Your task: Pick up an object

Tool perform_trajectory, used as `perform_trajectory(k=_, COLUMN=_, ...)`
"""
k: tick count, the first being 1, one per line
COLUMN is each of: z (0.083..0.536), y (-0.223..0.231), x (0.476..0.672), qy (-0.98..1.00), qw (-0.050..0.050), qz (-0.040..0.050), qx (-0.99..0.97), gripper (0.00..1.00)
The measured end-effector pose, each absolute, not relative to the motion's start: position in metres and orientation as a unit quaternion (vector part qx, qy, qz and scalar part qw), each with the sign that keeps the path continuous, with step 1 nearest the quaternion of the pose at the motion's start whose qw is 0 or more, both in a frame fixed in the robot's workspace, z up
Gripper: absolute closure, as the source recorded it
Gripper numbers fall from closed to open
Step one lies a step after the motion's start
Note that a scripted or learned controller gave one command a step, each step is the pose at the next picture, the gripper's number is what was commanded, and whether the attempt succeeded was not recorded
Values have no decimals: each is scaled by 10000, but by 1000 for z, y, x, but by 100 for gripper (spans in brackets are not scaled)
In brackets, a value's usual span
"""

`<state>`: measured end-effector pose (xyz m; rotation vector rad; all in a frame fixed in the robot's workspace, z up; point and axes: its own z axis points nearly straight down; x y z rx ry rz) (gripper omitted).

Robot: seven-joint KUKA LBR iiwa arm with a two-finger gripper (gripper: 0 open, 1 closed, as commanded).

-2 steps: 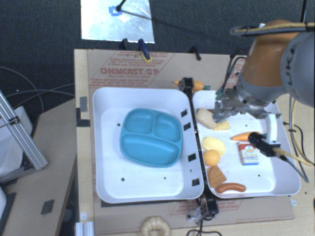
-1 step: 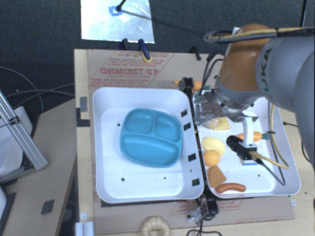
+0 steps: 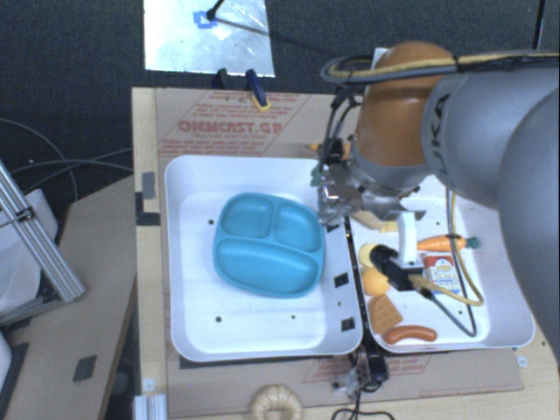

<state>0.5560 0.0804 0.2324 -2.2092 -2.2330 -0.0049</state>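
Note:
My gripper [image 3: 385,212] hangs low over the far left part of the right bin [image 3: 512,322], under the grey and orange wrist. Food toys lie in that bin in front of it. An orange carrot [image 3: 442,244] is to its right, with a red and white packet [image 3: 443,275] just in front of the carrot. A yellow piece [image 3: 374,281] rests by the bin's left wall, and a tan cracker-like piece [image 3: 383,311] sits nearer the front. A reddish sausage [image 3: 409,333] lies at the front edge. The arm hides the back of the bin.
A blue divided plate [image 3: 267,243] lies in the middle of the left bin [image 3: 188,322]. The wall between the two bins runs just left of the gripper. A shiny sheet [image 3: 208,24] lies beyond the bench, and a pale ring [image 3: 278,402] sits at the front edge.

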Motion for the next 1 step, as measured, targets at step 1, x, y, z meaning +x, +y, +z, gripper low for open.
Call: perform_trajectory(k=1, z=215, y=102, x=560, qy=-7096, qw=4, qz=0, qx=-7046, gripper=100)
